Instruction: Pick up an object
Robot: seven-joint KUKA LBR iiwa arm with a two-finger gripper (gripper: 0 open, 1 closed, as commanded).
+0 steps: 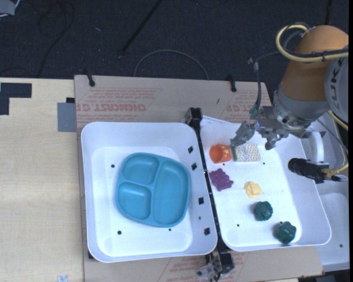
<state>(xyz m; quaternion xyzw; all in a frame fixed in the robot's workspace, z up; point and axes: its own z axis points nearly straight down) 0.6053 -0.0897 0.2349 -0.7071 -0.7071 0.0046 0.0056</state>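
Camera view: the gripper hangs over the far part of the right bin, its two fingers spread apart with nothing between them, one tip above the near-left of the speckled block and the other off to the block's right. That straddle suggests the block is the thing being lined up for a pick, and the jaws look wide enough to take it. Taking the block as the landmark: an orange-red piece lies touching or just beside it on the left (close enough that a descending finger might nudge it), a purple cluster sits nearer the camera and slightly left, a yellow lump sits nearer the camera, and two dark green objects lie well apart from it toward the bin's near right corner. Farther left of the block, past the black divider, the left bin holds a blue sectioned plate. The grey arm leans in from the right.
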